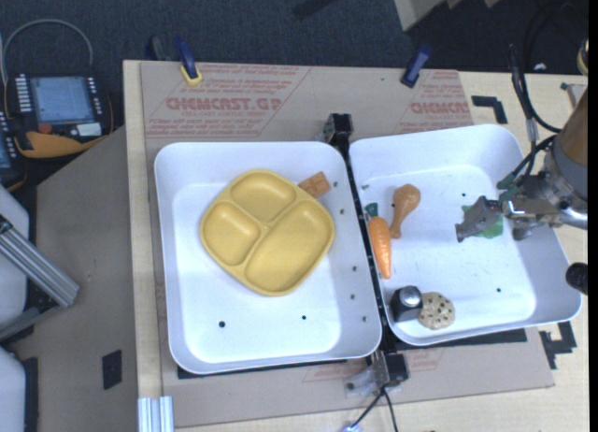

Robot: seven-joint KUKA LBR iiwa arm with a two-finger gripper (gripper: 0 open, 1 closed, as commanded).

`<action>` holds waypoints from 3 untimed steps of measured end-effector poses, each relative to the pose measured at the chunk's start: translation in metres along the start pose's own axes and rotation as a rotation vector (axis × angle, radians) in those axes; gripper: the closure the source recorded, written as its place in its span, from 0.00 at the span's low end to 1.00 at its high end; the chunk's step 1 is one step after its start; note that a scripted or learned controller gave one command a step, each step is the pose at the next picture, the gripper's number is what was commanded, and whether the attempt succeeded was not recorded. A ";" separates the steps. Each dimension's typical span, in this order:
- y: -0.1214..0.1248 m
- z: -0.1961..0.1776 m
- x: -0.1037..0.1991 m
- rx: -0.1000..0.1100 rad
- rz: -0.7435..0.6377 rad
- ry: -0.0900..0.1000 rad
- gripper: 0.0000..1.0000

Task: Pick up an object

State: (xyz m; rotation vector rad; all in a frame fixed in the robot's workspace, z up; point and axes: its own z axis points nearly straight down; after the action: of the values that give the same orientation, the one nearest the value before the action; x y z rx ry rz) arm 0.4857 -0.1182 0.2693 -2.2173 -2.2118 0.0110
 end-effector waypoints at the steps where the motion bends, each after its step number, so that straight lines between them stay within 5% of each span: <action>1: 0.002 -0.005 0.000 -0.012 -0.003 -0.002 0.00; 3: -0.001 0.111 -0.010 -0.005 -0.001 0.001 0.00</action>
State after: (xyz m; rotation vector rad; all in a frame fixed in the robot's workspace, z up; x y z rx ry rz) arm 0.4831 -0.1279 0.1587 -2.2177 -2.2154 0.0051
